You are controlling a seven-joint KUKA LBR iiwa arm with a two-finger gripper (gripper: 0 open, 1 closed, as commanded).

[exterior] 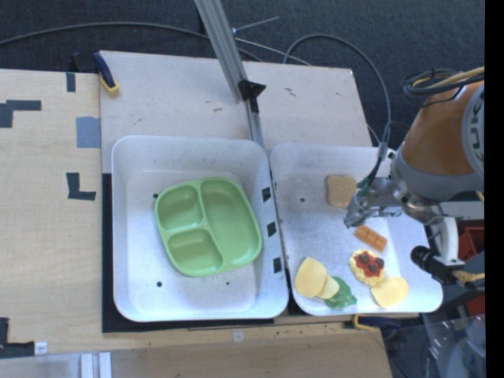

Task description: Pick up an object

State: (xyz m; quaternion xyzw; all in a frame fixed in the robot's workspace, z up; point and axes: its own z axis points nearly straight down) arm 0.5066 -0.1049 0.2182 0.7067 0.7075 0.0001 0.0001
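In the right bin (307, 211) lie several toy foods. A tan bread slice (340, 190) rests near the middle. An orange wafer (370, 237) lies just below my gripper. Further down sit a small pizza round with red topping (368, 265), two yellow pieces (311, 277) (390, 292) and a green leafy bit (343, 298). My gripper (356, 213) hangs over the right bin between the bread slice and the orange wafer, pointing down-left. Nothing shows between its fingers.
The left bin (134, 235) holds a green three-compartment plate (206, 227). A grey metal pole (224, 38) slants down from the top to the seam between the bins. Cables run across the dark floor at the back. My arm's orange band (441, 136) fills the right side.
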